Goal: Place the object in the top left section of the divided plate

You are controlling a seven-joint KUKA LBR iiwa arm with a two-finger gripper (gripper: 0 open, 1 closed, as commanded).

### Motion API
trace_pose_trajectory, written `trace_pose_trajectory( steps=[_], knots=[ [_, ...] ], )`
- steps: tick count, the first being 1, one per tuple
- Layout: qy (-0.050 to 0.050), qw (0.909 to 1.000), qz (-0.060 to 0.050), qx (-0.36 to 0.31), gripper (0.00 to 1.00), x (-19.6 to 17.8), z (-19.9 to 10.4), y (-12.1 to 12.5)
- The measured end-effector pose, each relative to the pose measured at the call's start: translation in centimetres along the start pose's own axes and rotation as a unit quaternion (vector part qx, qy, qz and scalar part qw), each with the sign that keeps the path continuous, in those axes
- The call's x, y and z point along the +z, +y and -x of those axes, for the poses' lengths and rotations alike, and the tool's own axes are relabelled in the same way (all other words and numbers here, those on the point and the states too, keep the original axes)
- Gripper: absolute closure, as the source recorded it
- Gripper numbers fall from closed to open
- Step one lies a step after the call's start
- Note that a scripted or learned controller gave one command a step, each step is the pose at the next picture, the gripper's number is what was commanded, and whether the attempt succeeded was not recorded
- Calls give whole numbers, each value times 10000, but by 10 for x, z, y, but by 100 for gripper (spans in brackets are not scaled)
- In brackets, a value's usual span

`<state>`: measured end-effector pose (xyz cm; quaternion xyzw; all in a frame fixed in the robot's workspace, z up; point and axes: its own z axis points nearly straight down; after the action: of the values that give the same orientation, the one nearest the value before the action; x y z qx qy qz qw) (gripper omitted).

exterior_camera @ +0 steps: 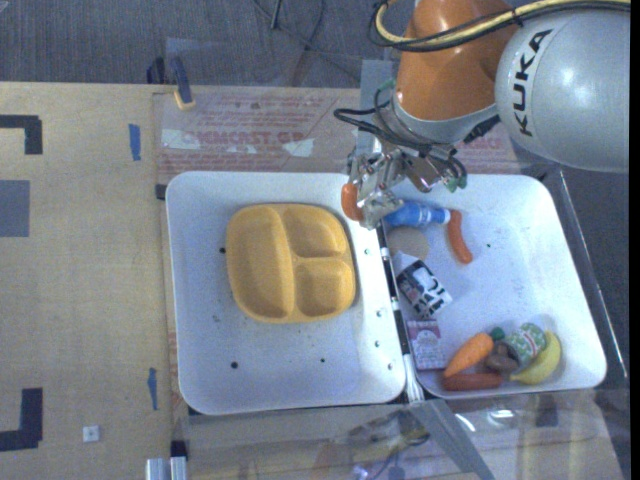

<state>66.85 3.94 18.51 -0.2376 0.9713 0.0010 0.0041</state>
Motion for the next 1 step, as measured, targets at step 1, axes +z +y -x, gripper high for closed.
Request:
trace_pose_trajectory(
  steps=[1],
  knots=[
    [23, 9985, 8, -542, 100, 0, -41, 20]
  ],
)
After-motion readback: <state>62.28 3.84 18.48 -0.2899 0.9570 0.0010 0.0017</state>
